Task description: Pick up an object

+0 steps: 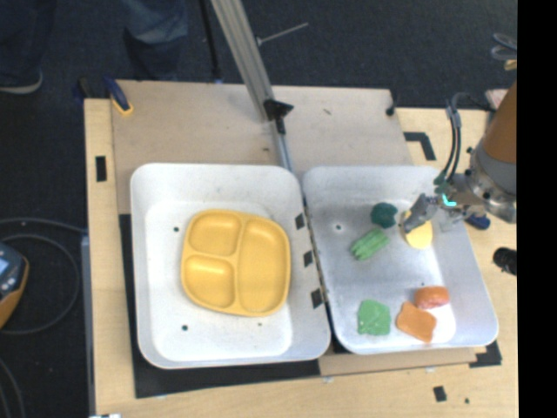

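Yellow piece [420, 236] looks like the target here, sitting in the right bin [348, 185] toward its far right side, just past a dark green ball [383, 214] and a lighter green veggie-looking thing [369, 245]. The gripper [416, 219] hangs right at the yellow piece's upper left edge, touching it or nearly so, with the grey arm coming in from the right.

So I'd call this the reach/close-in stage of the pick, not a lift. The yellow piece rests on the bin floor and I don't see it between any fingers. Honestly the view is too small and blurry around the tool tip to say whether the hand is spread or pressed together, so I can't tell.

Next move probably calls for centring over the piece, since the tip sits a bit off toward its upper left, then dropping down and closing on it. The green ball is near enough that a sloppy approach could bump it.

Elsewhere: a green blob [374, 318] and two orange chunks [416, 321] at the near end of the same bin, and a yellow divided plate [235, 261] in the left bin [157, 198], well apart from the action.
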{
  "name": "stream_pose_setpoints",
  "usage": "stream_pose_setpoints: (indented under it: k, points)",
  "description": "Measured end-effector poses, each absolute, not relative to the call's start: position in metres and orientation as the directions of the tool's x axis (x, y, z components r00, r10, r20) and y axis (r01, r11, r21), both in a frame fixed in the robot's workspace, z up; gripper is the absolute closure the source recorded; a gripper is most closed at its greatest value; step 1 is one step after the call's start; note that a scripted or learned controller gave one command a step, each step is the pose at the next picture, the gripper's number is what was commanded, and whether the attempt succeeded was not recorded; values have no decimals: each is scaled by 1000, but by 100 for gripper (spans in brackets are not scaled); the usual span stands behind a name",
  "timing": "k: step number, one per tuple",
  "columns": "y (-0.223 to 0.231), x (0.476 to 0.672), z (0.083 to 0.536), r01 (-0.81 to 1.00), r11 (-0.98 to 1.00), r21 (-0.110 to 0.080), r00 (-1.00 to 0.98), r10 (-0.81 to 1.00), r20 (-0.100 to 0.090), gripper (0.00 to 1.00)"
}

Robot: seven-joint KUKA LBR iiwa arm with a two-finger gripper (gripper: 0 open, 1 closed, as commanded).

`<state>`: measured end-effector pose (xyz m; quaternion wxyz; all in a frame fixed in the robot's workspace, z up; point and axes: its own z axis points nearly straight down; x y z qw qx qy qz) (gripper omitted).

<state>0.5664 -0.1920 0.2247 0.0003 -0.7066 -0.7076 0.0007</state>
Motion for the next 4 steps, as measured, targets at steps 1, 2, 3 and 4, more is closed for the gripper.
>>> stream_pose_setpoints:
  k: [1, 2, 3, 4]
  points:
    - [-192, 567, 226, 1000, 2, 1, -2, 1000, -1, 0]
    - [-184, 566, 179, 1000, 1, -1, -1, 1000, -1, 0]
    - [-188, 568, 136, 1000, 0, -2, 0, 1000, -1, 0]
    - [-190, 569, 100, 1000, -1, 2, 1, 1000, -2, 0]
